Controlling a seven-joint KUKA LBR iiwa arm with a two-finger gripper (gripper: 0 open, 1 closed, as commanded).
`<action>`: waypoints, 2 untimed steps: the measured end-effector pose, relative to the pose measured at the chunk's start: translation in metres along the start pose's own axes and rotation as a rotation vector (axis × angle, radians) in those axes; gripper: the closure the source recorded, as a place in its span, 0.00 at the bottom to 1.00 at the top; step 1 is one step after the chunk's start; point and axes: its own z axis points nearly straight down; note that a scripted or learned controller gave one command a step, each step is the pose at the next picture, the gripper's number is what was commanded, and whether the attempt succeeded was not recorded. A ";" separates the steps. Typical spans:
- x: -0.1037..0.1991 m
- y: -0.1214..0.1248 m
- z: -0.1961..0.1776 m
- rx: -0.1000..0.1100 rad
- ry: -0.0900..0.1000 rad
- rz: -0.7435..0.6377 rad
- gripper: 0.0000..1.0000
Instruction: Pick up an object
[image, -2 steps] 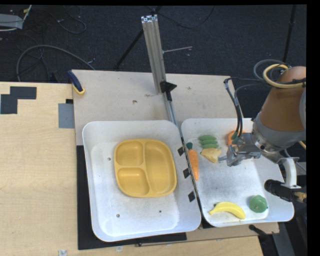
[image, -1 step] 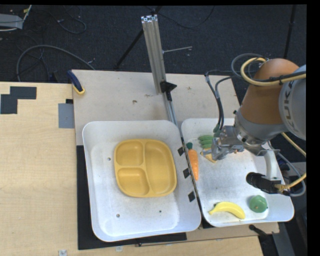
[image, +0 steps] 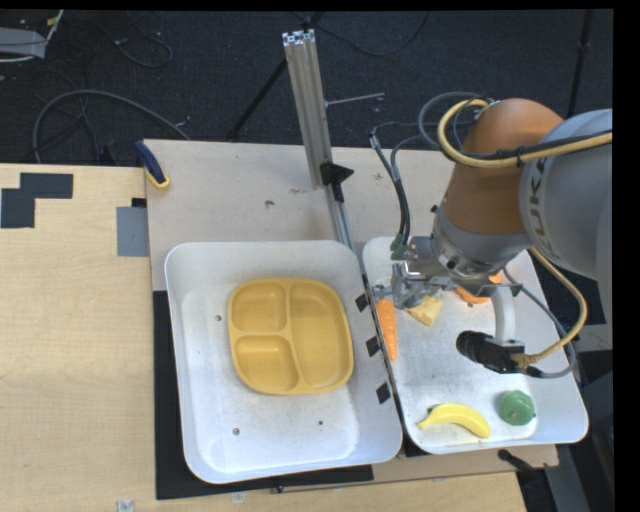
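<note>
Right bin (image: 560, 425): gripper (image: 405, 293) sits low over the upper left corner, near the wall shared with the left bin (image: 190, 400). Open or closed: cannot tell, as the wrist and cabling mask the tip.

Two candidates close by. Carrot (image: 387, 332) lies just below the gripper, toward the view's bottom, hard against the bin's left wall. Its long axis runs up and down the view, parallel to that wall. Pale yellow wedge (image: 425, 311) lies just beside the gripper, to its lower right, apparently touching or nearly touching it.

Judgement: the carrot is the more awkward target. Closing across its narrow width would put one side of the grip right at the wall, with little room. The wedge stands free of the wall but is small and angular, so likely to slip.

Farther off, near the bin's bottom edge: banana (image: 455, 419) and green round fruit (image: 516, 407), well apart from the gripper.

Left bin holds a yellow divided plate (image: 290, 335).
</note>
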 end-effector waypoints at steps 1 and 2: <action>0.043 0.006 0.009 0.002 -0.001 0.001 1.00; 0.095 0.027 0.002 0.000 0.001 0.001 1.00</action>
